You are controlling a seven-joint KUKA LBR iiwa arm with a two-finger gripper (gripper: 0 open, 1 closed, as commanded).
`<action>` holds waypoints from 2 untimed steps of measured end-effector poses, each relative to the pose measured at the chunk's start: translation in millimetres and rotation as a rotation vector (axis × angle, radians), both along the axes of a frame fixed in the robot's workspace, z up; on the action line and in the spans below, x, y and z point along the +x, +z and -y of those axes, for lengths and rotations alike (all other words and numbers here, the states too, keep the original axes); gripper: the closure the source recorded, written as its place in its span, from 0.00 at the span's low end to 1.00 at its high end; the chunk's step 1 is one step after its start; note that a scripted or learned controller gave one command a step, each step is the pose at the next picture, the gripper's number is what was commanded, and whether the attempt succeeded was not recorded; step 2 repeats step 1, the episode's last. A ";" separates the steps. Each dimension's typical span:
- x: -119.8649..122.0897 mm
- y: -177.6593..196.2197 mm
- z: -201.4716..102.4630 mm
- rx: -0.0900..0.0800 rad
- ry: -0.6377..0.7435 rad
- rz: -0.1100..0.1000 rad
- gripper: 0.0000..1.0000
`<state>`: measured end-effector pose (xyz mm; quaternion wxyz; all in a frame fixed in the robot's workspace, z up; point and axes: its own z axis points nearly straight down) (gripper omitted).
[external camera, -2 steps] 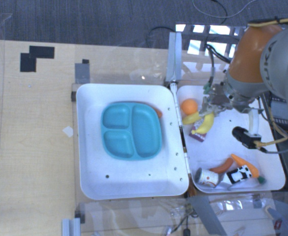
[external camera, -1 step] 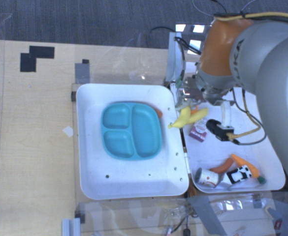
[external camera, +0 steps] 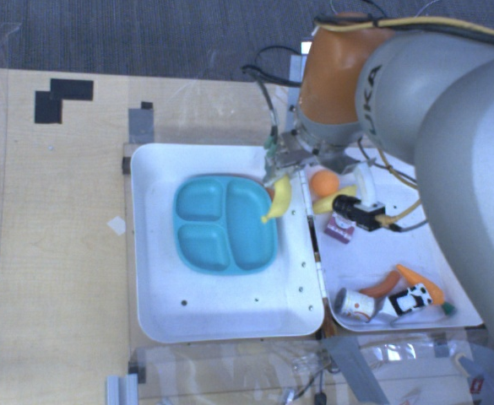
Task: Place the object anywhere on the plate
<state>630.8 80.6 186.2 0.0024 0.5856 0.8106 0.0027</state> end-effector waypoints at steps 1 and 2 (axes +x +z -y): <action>0.0 0.0 0.0 0.000 0.000 0.000 0.00; 0.0 0.0 0.0 0.000 0.000 0.000 0.00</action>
